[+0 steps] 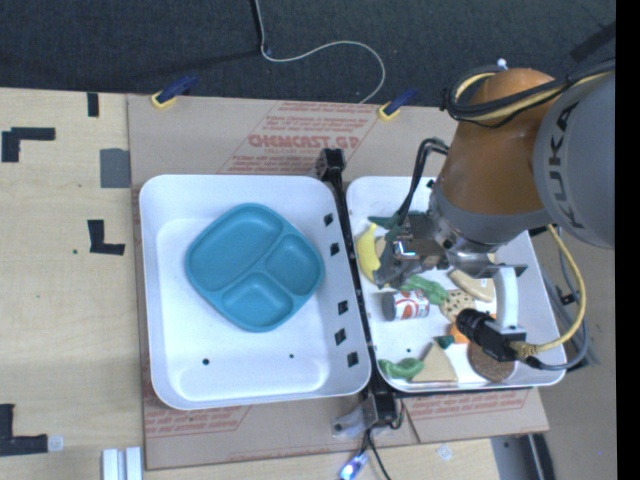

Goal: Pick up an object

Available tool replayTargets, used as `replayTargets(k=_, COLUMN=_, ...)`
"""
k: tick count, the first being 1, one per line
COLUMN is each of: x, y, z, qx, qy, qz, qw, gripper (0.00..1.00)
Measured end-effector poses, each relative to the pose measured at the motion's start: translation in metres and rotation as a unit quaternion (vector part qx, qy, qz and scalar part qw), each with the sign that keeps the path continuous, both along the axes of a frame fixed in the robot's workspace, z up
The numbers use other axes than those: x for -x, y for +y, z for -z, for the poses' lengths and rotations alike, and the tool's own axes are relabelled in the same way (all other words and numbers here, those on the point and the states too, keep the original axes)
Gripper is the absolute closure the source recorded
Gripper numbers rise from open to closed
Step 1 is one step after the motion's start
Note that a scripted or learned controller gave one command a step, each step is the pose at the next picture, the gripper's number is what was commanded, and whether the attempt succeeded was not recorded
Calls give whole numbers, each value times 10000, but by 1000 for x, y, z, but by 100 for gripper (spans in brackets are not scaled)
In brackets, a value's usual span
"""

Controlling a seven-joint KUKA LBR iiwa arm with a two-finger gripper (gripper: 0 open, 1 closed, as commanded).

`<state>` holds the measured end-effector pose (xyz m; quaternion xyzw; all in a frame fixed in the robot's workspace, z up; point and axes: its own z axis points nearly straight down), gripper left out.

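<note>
The right bin (385, 190) holds several small objects. A yellow banana-shaped toy (368, 249) lies by its left wall, a red and white can (406, 306) in the middle, and a green piece (404, 370) near the front rim. My gripper (403, 251) hangs low over the bin's middle, just right of the banana and above the can. The arm's wrist covers the objects behind it.
The left bin (165, 206) bears a blue divided plate (254, 266). A black divider (343, 230) separates the bins. A white tube (508, 298), a brown disc (490, 364) and a tan piece (434, 368) lie in the right bin's front right. Cables trail off the arm.
</note>
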<state>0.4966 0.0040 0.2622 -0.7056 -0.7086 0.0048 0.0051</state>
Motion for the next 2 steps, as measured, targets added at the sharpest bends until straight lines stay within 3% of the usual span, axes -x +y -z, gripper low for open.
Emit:
replayTargets(k=1, x=12, y=-3, z=-175, qx=-5, qy=-162, qz=8, qw=9999, gripper=100)
replayTargets(k=2, x=13, y=37, z=-109, qx=5, qy=-36, qz=1, qw=10000, gripper=100)
